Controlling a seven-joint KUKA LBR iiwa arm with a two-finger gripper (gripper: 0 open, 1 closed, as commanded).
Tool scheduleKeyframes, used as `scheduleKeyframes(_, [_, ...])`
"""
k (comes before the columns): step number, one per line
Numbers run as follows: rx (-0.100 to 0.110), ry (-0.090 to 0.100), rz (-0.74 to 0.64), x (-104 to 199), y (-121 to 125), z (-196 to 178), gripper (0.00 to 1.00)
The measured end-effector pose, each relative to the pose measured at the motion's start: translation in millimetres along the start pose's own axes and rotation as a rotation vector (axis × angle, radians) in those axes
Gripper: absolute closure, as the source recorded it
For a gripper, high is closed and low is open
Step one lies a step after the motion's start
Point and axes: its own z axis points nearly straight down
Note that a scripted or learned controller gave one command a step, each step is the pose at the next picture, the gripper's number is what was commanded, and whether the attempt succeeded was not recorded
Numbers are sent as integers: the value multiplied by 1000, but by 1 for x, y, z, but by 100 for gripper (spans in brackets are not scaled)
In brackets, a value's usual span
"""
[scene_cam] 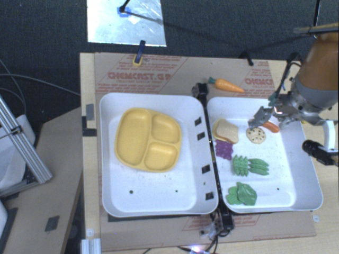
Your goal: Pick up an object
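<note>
In the right bin [304, 192] near the table's far right corner, gripper [263, 118] hangs w/ fingers apart, holding nothing, just above the cookie [256, 135] — prob. light, stiff, flat, so pinch across its edges.

The gripper [263, 116] partly hides a small orange item [271, 126] beneath it.

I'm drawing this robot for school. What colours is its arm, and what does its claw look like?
The arm is grey with a wide orange band above the wrist, and it looks round and chunky. A thin dark cable loops beside it. The gripper is small, made of grey and silvery metal, and ends in two thin fingers. A black and white piece sticks out on the arm's lower side.
</note>
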Motion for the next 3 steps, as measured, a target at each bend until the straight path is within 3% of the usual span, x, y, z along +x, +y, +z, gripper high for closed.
scheduleKeyframes(1, [14, 3, 4, -1, -62, 104, 0])
scheduleKeyframes(2, [-7, -3, -1, -1, -34, 151, 0])
scheduleKeyframes(3, [-2, 0, 2, 0, -36, 141, 100])
